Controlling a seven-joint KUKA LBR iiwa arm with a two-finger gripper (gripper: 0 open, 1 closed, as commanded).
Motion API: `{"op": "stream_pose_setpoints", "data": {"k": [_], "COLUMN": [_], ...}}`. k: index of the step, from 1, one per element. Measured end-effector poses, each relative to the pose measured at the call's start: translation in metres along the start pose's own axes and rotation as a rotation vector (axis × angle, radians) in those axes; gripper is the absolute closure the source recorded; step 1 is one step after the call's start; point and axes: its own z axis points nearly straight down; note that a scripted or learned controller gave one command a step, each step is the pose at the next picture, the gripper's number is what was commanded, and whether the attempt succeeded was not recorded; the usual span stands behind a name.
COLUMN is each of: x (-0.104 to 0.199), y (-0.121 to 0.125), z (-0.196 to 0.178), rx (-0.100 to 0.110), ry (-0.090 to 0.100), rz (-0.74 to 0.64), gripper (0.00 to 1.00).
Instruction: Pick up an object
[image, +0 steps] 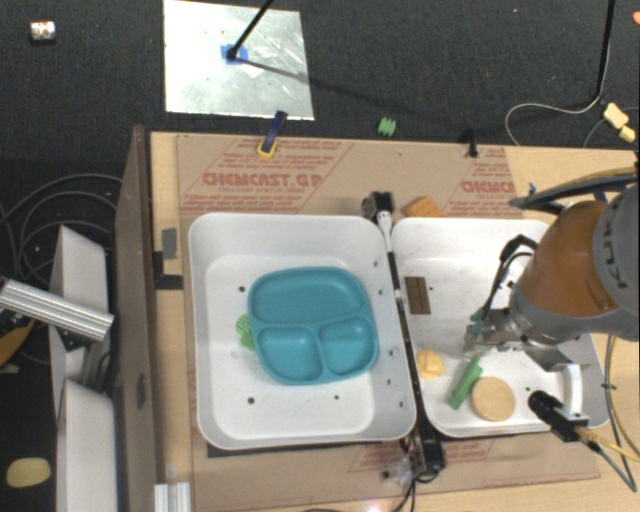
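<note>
- Bench (330, 165): a brown board with red lettering, carrying two shallow white bins side by side. The right bin serves as the landmark for the items below.
- Left bin (215, 260): touching the right bin along its left wall. It holds a teal divided plate (312, 324) lying flat near its middle, with a small green item (243, 327) showing at the plate's left edge.
- Right bin (450, 250): white, with a small brown tag (416, 296) lying inside near its left wall.
- Arm (575, 262): grey with an orange band, reaching in over the right half of the right bin and covering its right wall.
- Gripper (487, 334): low over the middle of the right bin, just above the green stick. Whether it is released or clenched cannot be told at this angle; nothing is seen held.
- Tan disc (493, 398): flat on the right bin's floor near its front wall.
- Green stick (465, 383): tilted, just left of the disc, near the front wall.
- Yellow piece (430, 364): against the right bin's left wall, left of the stick.
- Orange block (424, 207): on the bench just behind the right bin's back left corner.
</note>
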Motion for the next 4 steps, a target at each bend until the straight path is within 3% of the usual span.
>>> {"op": "stream_pose_setpoints", "data": {"k": [1,2,3,4], "x": [0.0,0.0,-0.093,0.013], "y": [0.0,-0.019,0.025,0.02], "z": [0.0,-0.004,0.011,-0.118], "rx": [0.0,0.007,-0.002,-0.01], "ry": [0.0,0.0,-0.007,0.001], "rz": [0.0,0.001,0.004,-0.014], "gripper": [0.0,0.0,0.0,0.0]}}
